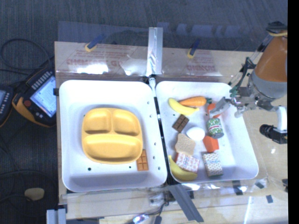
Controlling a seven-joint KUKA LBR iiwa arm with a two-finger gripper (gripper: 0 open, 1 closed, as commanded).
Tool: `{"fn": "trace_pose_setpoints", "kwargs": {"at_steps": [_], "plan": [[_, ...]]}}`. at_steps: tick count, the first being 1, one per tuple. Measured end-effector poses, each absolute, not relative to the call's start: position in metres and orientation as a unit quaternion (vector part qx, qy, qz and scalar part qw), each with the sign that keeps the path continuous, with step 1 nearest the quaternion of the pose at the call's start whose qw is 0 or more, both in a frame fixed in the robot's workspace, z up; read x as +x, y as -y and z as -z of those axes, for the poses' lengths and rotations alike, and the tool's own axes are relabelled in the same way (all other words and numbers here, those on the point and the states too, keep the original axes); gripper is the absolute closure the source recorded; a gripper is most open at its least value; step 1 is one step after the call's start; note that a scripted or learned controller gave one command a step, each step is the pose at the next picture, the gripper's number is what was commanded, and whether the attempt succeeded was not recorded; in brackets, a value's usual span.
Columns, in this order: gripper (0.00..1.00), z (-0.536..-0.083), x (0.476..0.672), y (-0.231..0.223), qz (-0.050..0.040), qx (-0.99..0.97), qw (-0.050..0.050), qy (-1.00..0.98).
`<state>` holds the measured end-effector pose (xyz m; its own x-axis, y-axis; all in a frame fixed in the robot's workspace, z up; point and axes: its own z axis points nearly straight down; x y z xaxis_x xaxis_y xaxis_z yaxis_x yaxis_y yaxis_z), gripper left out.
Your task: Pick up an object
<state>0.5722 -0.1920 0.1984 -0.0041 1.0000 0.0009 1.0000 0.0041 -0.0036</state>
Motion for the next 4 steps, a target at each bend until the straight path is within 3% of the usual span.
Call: {"fn": "trace_pose_setpoints", "kwargs": {"at_steps": [1,2,3,4], "plan": [[0.00,-0.093,0.606,0.196,-0.0011,-0.736,0.001,0.677],[0.00,-0.088,0.662,0.193,-0.0161,-0.863,0.017,0.504],[1.00,-0.095,0.662,0.194,-0.0181,-0.863,0.013,0.505],[1.00,-0.165,0.668,0.159,-0.0033,-0.849,-0.001,0.528]]}}
